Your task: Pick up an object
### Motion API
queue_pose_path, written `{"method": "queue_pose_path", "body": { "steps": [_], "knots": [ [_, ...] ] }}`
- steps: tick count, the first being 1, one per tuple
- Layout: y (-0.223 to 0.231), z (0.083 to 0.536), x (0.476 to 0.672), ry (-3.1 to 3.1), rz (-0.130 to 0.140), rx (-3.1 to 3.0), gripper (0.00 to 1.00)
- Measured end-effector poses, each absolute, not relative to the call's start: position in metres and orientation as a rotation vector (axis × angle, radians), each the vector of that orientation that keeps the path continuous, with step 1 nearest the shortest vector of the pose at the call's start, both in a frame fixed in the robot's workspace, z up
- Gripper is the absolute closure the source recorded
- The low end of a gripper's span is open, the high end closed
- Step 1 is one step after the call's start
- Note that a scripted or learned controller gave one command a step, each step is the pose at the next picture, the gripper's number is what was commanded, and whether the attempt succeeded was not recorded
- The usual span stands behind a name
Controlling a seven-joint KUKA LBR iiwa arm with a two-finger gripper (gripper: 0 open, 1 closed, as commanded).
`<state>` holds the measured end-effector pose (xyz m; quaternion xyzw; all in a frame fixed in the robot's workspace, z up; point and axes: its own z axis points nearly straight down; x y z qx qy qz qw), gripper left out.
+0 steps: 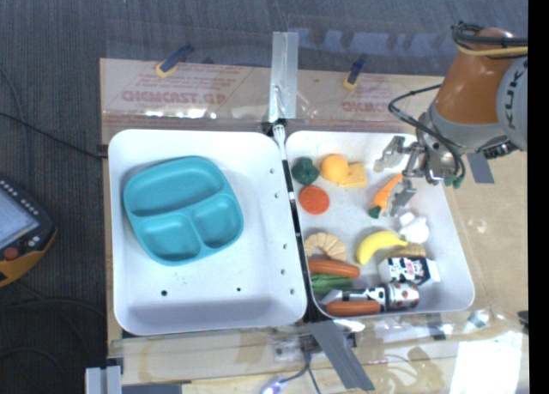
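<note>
Camera view: pincer sits upper right of frame over the right bin, fingers spread apart, w/ a toy carrot lying between them on the bin floor, not lifted. Left bin holds a teal divided tray; banana lies below the carrot.

I see a glossy, smooth teal plastic tray inside the matt white left bin; beyond it, brown cardboard.

Arm cut off at right edge.
</note>
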<state>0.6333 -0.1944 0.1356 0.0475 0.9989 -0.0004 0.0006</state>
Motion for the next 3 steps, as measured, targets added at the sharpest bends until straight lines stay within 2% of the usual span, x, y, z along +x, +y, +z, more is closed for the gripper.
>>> {"method": "queue_pose_path", "body": {
  "steps": [1,2,3],
  "knots": [
    [-0.199,0.089,0.641,3.116,-0.002,0.316,0.0],
    [-0.176,0.091,0.565,3.124,-0.004,0.228,0.0],
    [-0.162,0.091,0.615,3.135,-0.005,0.256,0.0]
  ]
}}
